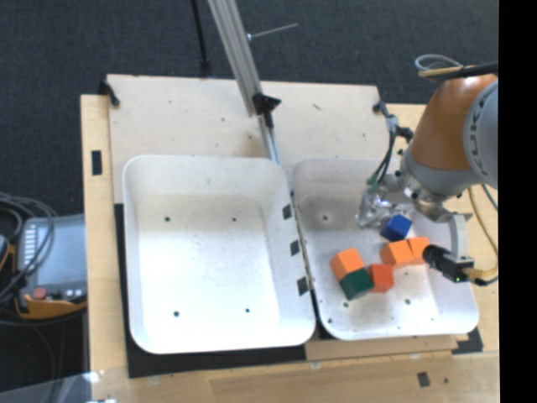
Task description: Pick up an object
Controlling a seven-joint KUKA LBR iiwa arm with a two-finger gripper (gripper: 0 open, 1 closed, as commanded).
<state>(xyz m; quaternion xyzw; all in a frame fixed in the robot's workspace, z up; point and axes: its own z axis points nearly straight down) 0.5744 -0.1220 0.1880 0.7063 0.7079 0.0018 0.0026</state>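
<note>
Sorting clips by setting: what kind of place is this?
Likely a robotics lab bench: a robot arm over two white bins, coloured blocks in the right one, and a metal camera mast.

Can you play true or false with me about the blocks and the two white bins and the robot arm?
1. All the blocks lie in the right bin. True.
2. The blue block sits nearest the gripper. True.
3. The green block is in the left bin. False: it lies in the right bin, touching an orange block.
4. There is a yellow block. False: the blocks are blue, green and orange.
5. The arm has an orange band. True.
</note>
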